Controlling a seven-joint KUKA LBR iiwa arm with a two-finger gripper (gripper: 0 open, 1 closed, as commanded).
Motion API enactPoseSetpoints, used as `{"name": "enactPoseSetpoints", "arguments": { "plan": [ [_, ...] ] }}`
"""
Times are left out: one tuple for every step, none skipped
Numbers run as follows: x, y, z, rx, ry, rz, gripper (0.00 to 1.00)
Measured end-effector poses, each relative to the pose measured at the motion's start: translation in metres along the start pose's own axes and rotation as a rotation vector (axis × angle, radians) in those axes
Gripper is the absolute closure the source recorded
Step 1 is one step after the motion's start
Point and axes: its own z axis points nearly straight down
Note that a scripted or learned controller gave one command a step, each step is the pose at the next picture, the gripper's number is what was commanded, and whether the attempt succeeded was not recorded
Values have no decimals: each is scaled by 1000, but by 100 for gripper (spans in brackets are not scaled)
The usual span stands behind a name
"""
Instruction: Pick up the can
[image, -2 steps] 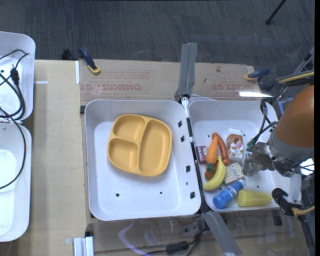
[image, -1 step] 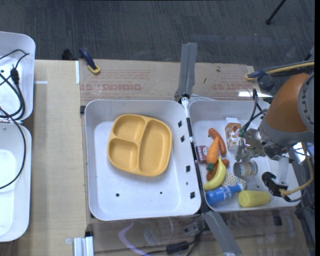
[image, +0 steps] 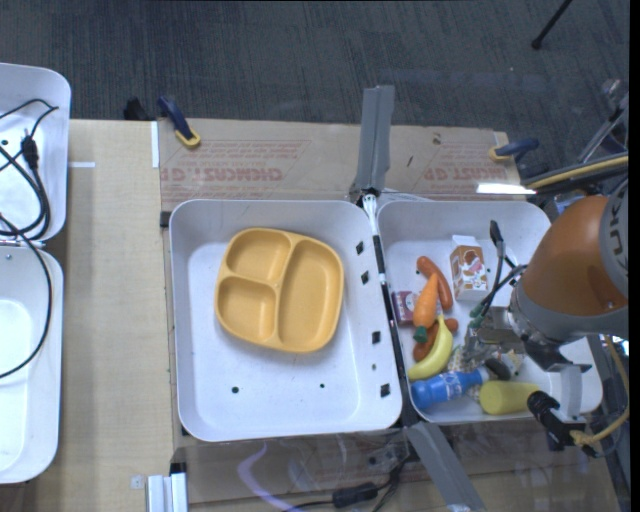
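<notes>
1. Right bin (image: 540, 215): holds a jumble of small things. A carrot (image: 433, 297) and a banana (image: 436, 350) lie near its middle, a small carton (image: 467, 268) towards the far wall, and a blue bottle (image: 445, 388) and a yellow piece (image: 508, 397) along the near wall.
2. Can (image: 403, 305): judged to be the small dark-red and white thing against the bin's left wall, just beside the carrot (too small to identify with certainty). It seems to lie on its side.
3. Arm (image: 575, 265): reaches in from the right. The gripper (image: 483, 342) hangs low over the bin, just right of the banana and above the bottle, well apart from the can. Whether it is released or clenched cannot be told, and nothing shows as grasped.
4. Left bin (image: 190, 300): carries a yellow divided plate (image: 280, 290), which plays no part in this step.
5. Step in hand (a judgement): the approach, not yet at its target.
6. To do it well: carry the gripper left across the carrot and banana, clear of both. Set the jaws across the can's short width and descend squarely, allowing for the bin wall and the carrot, which crowd either side. Close only once the can sits between the jaws.
</notes>
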Motion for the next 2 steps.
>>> {"name": "enactPoseSetpoints", "arguments": {
  "plan": [
    [-75,34,8,-21,-6,106,0],
    [-104,7,16,0,0,120,0]
  ]
}}
